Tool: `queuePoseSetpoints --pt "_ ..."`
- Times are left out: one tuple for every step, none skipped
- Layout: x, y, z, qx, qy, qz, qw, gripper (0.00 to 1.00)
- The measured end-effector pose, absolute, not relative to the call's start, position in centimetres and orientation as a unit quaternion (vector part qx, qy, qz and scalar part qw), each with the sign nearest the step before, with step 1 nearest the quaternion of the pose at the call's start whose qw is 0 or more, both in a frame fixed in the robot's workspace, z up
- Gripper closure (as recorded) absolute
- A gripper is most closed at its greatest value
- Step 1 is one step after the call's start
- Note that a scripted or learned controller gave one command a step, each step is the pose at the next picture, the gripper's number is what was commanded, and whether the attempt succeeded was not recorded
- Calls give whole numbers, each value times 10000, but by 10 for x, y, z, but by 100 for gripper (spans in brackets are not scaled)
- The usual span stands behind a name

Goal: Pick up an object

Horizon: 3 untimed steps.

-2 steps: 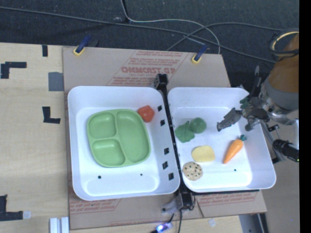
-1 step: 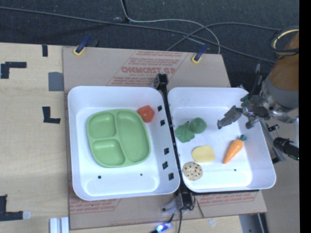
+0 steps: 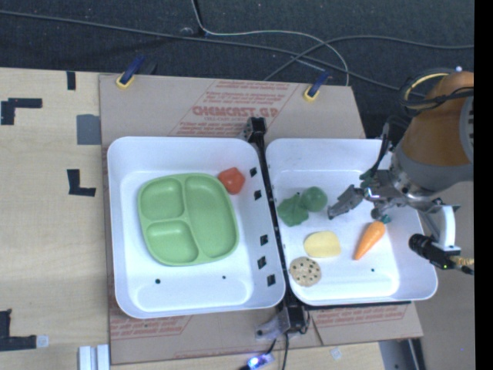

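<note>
We see two shallow white bins side by side on a brown cardboard sheet (image 3: 231,102) that is clamped at its far edge by two yellow-and-blue clips (image 3: 129,71). Black cables (image 3: 254,37) trail over the dark floor at twelve o'clock.

The left bin (image 3: 123,284) holds a green divided plate (image 3: 187,218) with three compartments, lying flat near the middle. Just beside the plate, at its one o'clock, sits a small red-orange tomato-like piece (image 3: 231,179), close to the black divider (image 3: 266,214) between the bins.

The right bin (image 3: 416,284) holds four things. A green broccoli toy (image 3: 302,205) lies toward the bin's nine o'clock side. At its five o'clock is a pale yellow lump (image 3: 322,244), and just below that, touching or nearly so, a round speckled cookie (image 3: 305,270). An orange carrot (image 3: 370,239) lies tilted at the bin's three o'clock side, its green tip uppermost.

The arm (image 3: 435,141) leans in over the right bin's three o'clock rim. Its gripper (image 3: 362,199) sits between the broccoli and the carrot, one dark finger (image 3: 344,203) pointing toward the broccoli; the carrot's top lies just beside the other. The fingers look spread apart, with nothing between them.
</note>
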<state>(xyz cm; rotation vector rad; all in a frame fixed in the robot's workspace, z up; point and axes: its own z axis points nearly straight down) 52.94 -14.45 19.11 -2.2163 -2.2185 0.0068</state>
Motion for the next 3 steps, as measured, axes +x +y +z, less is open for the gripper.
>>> queuePoseSetpoints --pt "534 -147 145 -7068 -7074 17 17 0" --pt "539 -149 84 -7065 -7077 10 0 0" --pt "540 -149 98 -7065 -7078 3 -12 100"
